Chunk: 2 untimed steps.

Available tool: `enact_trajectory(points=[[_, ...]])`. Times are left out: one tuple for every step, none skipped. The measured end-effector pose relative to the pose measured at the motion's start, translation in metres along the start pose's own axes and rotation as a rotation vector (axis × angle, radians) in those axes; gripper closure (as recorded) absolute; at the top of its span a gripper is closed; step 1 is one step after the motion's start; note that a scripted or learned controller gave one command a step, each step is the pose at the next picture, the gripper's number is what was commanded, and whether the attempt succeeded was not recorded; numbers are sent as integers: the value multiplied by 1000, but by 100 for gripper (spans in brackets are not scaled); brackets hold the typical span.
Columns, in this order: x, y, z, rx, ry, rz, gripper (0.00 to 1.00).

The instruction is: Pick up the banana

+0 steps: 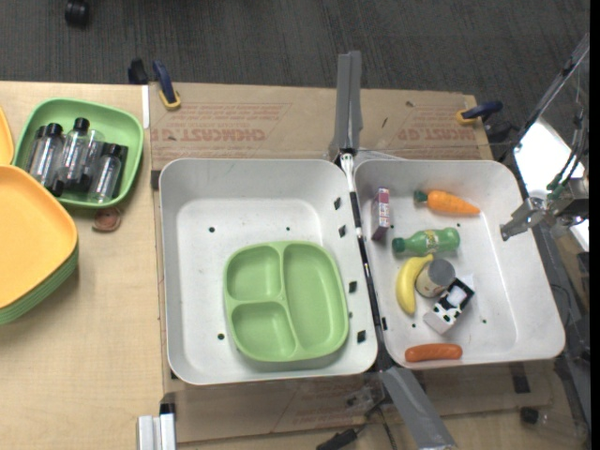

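Far to the pincer's left I see the green divided tray point(286, 303) in the left bin point(187, 195); nearer, down and to its left, the banana point(408, 285) lies in the right bin point(502, 331), touching a tin point(435, 277). The pincer point(532, 216) hangs over that bin's right rim, pinching nothing; I can't tell its spread. I judge the approach hasn't begun: next I'd swing left and descend over the banana's free side.

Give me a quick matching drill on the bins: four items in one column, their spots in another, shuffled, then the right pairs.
Items:
1. banana
2. carrot
3. green divided tray
4. green bottle

Places:
A. left bin
B. far end of the right bin
C. right bin, left of the small can
D. right bin, between carrot and banana

Pairs: 1-C, 2-B, 3-A, 4-D
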State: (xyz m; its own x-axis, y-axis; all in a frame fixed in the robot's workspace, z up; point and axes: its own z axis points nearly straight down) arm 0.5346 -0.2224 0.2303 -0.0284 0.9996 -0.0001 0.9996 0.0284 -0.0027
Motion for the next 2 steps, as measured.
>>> enact_trajectory(points=[[2, -57, 13, -1, 0, -32, 0], [1, -28, -21, -2, -1, -42, 0]])
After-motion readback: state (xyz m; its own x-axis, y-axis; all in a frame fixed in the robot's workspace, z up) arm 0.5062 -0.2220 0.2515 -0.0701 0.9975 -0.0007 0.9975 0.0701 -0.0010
